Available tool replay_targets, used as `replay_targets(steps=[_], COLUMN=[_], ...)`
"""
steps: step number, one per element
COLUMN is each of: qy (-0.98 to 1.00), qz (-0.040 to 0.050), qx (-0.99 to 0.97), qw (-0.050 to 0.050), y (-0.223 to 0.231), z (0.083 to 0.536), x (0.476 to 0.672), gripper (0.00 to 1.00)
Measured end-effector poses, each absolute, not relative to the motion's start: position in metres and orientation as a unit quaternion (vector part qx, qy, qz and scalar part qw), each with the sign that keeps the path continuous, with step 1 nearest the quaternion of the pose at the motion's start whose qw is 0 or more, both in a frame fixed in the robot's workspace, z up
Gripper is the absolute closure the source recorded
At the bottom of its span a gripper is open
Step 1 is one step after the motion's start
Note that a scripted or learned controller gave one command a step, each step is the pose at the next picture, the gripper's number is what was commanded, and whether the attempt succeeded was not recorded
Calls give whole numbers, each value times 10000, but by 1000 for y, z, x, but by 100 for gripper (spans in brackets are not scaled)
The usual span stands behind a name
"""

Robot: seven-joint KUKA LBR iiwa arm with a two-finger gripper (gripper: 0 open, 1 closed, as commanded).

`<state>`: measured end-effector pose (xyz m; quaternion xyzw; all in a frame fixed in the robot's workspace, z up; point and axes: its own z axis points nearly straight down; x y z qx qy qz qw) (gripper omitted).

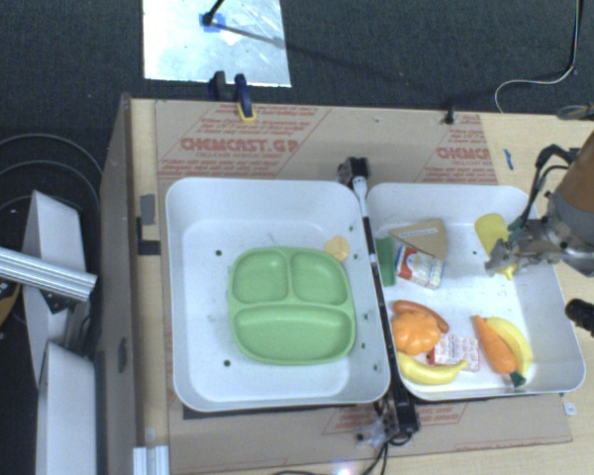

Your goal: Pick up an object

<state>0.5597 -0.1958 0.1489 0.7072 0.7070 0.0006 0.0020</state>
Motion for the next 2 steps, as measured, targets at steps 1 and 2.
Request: replay_targets(steps=[1, 2], qy=[7109, 7115], qz=[27, 25], qx=[7033, 7026], qw=[18, 2], y=[-124, -52], z=[205, 222], x=[558, 565], gripper=[100, 100])
